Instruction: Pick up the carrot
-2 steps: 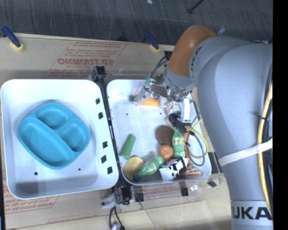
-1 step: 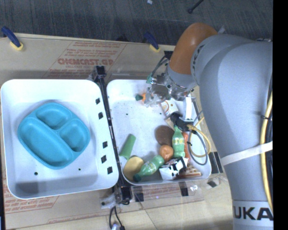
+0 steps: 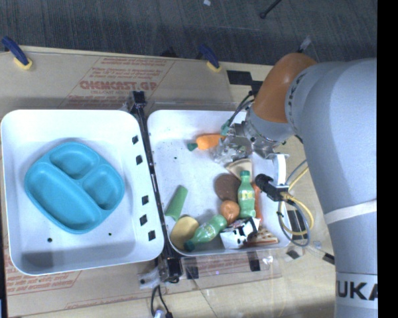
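The carrot (image 3: 207, 140) is orange with a small green stub on its left end. It lies near the back of the right bin (image 3: 186, 171). My gripper (image 3: 227, 148) hangs low just to the carrot's right, close to or touching its right end. The wrist and the orange band of the arm (image 3: 282, 98) cover the bin's back right corner. Nothing shows as lifted off the bin floor.
A pile fills the right bin's front right: a brown potato (image 3: 226, 185), a green bottle (image 3: 246, 195), an orange ball (image 3: 230, 211), a green stick (image 3: 176, 202), a yellow piece (image 3: 184, 229). A blue divided plate (image 3: 73, 184) sits in the left bin (image 3: 20, 131).
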### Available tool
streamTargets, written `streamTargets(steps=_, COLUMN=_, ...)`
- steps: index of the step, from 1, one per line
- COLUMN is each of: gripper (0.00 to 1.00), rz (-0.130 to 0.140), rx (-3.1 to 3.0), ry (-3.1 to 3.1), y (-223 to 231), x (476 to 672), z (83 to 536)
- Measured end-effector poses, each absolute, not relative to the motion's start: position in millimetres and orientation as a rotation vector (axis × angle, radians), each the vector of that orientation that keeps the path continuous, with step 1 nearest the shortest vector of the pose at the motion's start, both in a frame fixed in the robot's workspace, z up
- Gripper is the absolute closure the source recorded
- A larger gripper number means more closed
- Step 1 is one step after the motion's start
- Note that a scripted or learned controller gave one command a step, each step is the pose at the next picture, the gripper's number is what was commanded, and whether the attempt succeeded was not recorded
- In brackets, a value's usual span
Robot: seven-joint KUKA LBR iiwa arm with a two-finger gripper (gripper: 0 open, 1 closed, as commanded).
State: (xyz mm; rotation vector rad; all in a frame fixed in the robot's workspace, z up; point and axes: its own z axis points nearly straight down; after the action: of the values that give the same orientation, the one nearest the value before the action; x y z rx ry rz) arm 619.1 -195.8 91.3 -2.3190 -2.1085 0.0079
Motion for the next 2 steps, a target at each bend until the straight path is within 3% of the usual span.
streamTargets(steps=1, gripper=0.00, rz=0.001, rx=-2.312, ry=-2.113, y=-191, x=621.1, z=92)
streamTargets(steps=2, gripper=0.00, rz=0.010, rx=-2.367, ry=-2.054, y=-106, x=657.2, z=92)
